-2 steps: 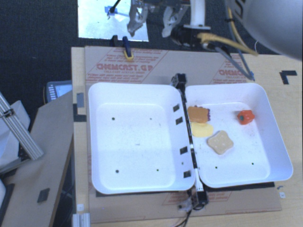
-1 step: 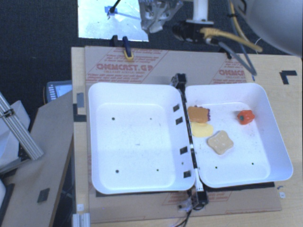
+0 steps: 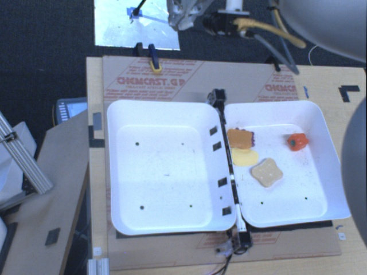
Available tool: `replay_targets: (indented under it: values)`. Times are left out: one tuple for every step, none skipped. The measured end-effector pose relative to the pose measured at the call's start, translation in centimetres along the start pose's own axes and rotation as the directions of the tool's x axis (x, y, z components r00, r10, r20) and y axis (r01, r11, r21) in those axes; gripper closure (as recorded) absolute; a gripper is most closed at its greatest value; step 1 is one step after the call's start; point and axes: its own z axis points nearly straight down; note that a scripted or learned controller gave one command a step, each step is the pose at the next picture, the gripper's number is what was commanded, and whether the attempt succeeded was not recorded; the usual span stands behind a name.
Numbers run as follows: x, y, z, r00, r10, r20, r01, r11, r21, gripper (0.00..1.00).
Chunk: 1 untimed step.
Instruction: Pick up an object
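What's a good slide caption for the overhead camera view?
Gripper raised beyond two white bins; right bin holds a toast slice, yellow piece, orange-brown piece, red piece.

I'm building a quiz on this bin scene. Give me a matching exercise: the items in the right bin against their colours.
Things:
1. toast-shaped piece
2. flat blob
3. small round piece
4. ridged rectangular piece

Colours:
A. orange-brown
B. tan
C. red-orange
D. pale yellow

Pairs: 1-B, 2-D, 3-C, 4-A
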Motion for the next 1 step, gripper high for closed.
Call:
replay_targets:
  values:
    - [0.0,2.32,1.27,1.0,0.0,0.0,0.0,1.0,-0.001,1.0]
